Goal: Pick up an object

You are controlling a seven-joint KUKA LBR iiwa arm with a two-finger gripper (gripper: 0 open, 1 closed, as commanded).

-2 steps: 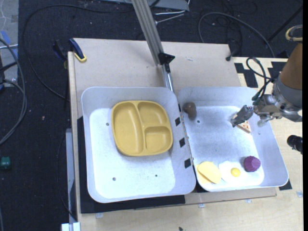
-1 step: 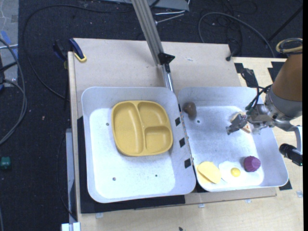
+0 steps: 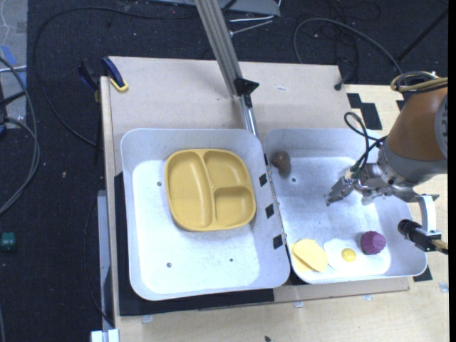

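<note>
Leaving open floor across the middle of the right bin (image 3: 399,266), with one brown lump (image 3: 282,162) lying near its far-left corner and one yellow wedge (image 3: 309,255), one fried egg (image 3: 347,254) and one purple piece (image 3: 372,243) crowding its near edge. Sitting in the left bin (image 3: 142,262): one yellow divided tray (image 3: 211,189). Reaching in from the right, hovering low over bare floor, gripper (image 3: 339,194) grasping nothing visible, finger state impossible to tell.
</note>
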